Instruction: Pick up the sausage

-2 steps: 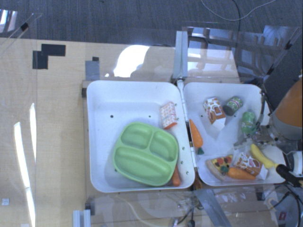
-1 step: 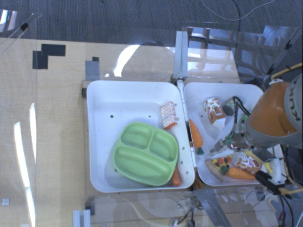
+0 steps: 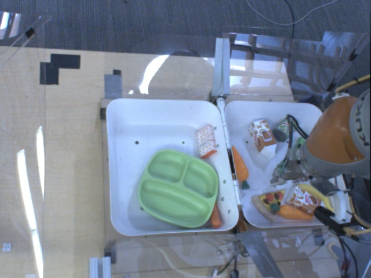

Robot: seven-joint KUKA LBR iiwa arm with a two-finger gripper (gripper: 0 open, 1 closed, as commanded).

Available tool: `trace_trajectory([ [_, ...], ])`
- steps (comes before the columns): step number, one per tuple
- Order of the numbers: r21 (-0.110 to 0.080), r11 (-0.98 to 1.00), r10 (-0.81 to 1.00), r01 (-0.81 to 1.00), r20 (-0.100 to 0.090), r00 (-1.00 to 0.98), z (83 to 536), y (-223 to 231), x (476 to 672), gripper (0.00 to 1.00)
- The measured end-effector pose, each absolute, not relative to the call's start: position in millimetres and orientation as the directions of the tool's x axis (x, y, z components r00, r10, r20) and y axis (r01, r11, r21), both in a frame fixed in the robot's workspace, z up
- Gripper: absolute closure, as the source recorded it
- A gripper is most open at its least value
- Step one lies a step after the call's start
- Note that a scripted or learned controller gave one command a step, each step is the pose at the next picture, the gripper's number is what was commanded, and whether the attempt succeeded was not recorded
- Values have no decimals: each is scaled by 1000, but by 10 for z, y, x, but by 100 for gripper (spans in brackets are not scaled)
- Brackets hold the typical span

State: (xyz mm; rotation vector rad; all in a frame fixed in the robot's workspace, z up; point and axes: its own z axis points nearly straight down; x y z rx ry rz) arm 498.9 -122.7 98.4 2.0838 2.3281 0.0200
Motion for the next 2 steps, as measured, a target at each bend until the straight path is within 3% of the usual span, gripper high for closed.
trace_trajectory([
  [1,21,111,994,994,-4,-111,983,-1228,4988,0],
  [2,12,151,989,988,1,-151,886,-1498,5028,0],
])
